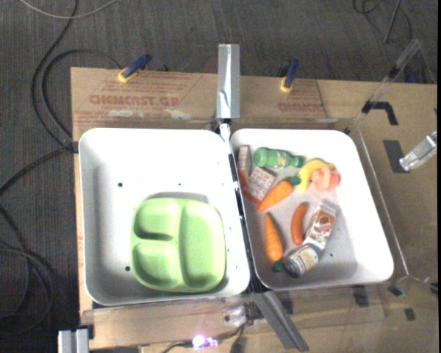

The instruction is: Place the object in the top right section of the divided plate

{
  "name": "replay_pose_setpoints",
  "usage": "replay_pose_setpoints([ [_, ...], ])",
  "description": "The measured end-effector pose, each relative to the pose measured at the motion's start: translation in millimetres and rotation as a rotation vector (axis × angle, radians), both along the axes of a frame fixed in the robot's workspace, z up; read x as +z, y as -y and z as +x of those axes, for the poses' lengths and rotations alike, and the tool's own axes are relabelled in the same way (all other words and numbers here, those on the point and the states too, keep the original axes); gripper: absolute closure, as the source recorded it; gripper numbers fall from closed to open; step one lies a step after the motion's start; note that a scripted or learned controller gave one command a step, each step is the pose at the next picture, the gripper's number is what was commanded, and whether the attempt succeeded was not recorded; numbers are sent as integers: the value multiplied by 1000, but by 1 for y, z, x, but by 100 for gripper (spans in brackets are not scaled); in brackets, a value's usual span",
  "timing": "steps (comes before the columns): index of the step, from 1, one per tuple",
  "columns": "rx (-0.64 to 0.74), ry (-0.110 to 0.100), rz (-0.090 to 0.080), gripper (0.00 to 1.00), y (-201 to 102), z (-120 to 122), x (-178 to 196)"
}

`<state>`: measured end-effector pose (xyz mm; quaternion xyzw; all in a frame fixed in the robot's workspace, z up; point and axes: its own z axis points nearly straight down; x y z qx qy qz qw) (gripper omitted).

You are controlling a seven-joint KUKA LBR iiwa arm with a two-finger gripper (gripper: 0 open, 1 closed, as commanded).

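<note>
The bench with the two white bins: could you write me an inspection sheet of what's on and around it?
Surface: cardboard-covered bench bearing left bin and right bin.
Job's things: green divided plate in the left bin; all its sections bare.
Clutter: right bin holds green bottle, two carrots, can, small carton, other toy foods.
End effector: nothing seen.
Cables: several on the carpet, left and top.
Surroundings: two clamps on the bench's far edge.

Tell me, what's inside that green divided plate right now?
The green divided plate in the left bin shows bare compartments, with no food in them. Whatever lies beneath the plate is covered.
</note>
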<state>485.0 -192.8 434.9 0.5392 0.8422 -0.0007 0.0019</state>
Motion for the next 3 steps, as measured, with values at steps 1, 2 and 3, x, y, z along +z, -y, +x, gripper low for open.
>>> replay_pose_setpoints([
  [1,250,-1,-1,100,32,-1,0],
  [2,382,-3,1,100,30,0,-179],
  [3,546,1,0,100,30,1,0],
])
